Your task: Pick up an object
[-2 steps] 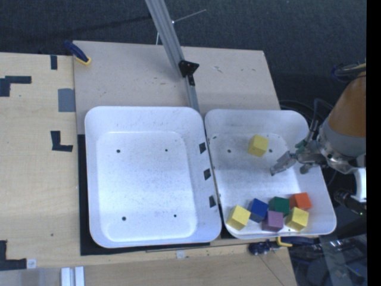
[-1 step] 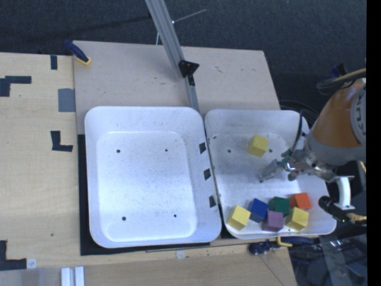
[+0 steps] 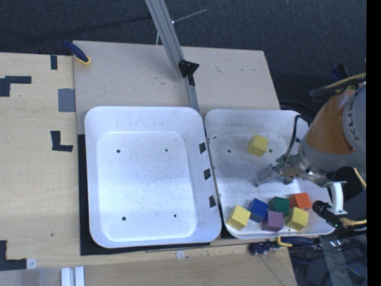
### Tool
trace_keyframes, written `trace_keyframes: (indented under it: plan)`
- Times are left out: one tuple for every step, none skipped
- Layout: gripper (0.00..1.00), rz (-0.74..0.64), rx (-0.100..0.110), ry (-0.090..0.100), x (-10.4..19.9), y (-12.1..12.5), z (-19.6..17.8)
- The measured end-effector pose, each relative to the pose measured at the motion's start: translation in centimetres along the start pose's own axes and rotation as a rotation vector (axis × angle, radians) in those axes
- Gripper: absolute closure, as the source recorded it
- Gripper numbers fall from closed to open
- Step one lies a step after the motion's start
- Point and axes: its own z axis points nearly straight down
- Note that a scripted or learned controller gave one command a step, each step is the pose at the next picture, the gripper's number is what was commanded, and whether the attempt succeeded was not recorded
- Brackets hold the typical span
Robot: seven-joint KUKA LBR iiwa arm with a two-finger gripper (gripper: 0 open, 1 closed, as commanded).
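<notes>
My gripper (image 3: 268, 170) hangs low over the middle of the right bin (image 3: 238, 124), on the grey arm with the orange band (image 3: 333, 130) coming in from the right. Its fingers are spread open with nothing between them. A yellow cube (image 3: 258, 145) lies just up and left of the fingertips, apart from them. Along the bin's front edge sits a cluster: a yellow cube (image 3: 239, 217), a blue cube (image 3: 258, 210), a green cube (image 3: 278, 205), a purple cube (image 3: 274, 220), an orange cube (image 3: 302, 201) and another yellow cube (image 3: 298, 218).
The left bin (image 3: 95, 159) stands beside the right one, their rims touching. A slanted metal pole (image 3: 169, 34) with a black clamp (image 3: 189, 68) crosses behind the bins. Cables (image 3: 339, 222) trail at the right bin's front right corner.
</notes>
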Motion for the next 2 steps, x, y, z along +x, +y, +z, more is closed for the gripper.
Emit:
trace_keyframes:
  plan:
    - [1.0, -0.001, 0.0, 0.001, 0.1, 0.0, -1.1]
    - [1.0, -0.001, -0.009, -0.002, 0.3, 0.4, -7.4]
